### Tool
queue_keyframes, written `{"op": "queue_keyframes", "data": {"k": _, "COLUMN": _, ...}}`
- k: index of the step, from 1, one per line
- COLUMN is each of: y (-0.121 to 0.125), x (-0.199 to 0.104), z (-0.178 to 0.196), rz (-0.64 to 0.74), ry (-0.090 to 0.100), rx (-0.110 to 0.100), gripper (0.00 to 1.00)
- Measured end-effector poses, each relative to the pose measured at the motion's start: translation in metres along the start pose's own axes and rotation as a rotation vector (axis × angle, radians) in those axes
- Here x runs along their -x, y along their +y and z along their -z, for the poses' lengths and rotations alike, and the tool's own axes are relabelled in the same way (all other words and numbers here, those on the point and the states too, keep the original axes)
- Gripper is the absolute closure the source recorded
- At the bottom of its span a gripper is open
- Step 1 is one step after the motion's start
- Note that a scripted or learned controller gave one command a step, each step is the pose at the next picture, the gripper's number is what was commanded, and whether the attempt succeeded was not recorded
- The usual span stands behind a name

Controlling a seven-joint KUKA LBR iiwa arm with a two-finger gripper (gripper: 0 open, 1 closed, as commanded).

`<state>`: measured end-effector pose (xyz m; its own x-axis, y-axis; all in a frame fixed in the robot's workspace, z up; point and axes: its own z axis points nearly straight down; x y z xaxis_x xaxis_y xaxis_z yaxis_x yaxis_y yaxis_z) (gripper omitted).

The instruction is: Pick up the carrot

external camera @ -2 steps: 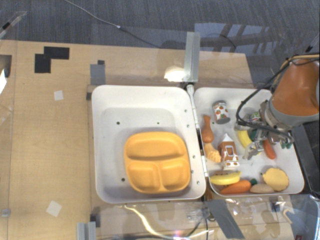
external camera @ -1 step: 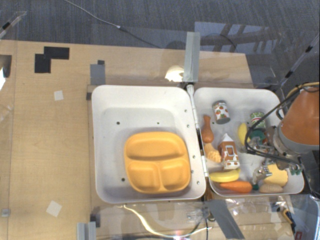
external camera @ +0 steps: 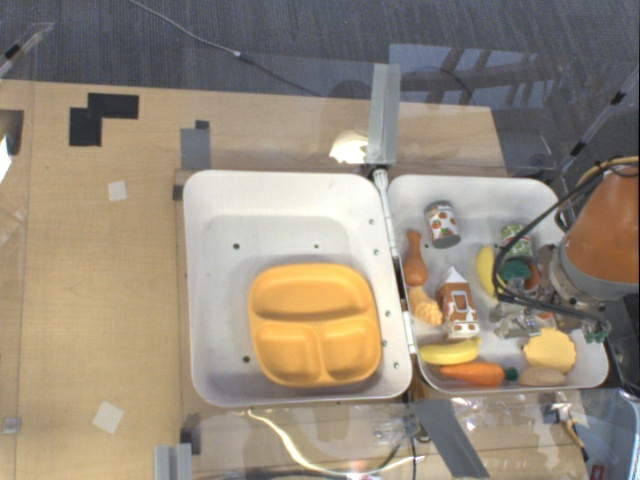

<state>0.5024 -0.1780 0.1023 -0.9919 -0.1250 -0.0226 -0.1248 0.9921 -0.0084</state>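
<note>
Carrot (external camera: 472,373) lies flat at front wall of right bin (external camera: 470,190), below banana (external camera: 449,351). Gripper (external camera: 522,320) hovers nearby; jaws state indeterminate.

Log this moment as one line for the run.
arm: over right bin | gripper: above toys, no object seen held | carrot: lying at near edge, beside banana | status: not picked

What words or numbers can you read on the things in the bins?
No text reads clearly on anything here.
Small can: its label has a red and white pattern, too blurred to read.
Little carton: orange and white print, too small to read.
Green can by the arm: label too blurred to read.
Carrot, bananas and yellow divided tray: no writing seen.
</note>
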Motion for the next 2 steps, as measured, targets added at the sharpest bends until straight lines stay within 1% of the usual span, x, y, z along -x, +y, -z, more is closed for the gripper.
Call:
{"op": "queue_keyframes", "data": {"k": 1, "y": -0.031, "x": 0.017, "z": 0.099, "rz": 0.341, "ry": 0.008, "rx": 0.005, "gripper": 1.0}}
{"op": "queue_keyframes", "data": {"k": 2, "y": -0.02, "x": 0.036, "z": 0.147, "rz": 0.592, "ry": 0.009, "rx": 0.009, "gripper": 1.0}}
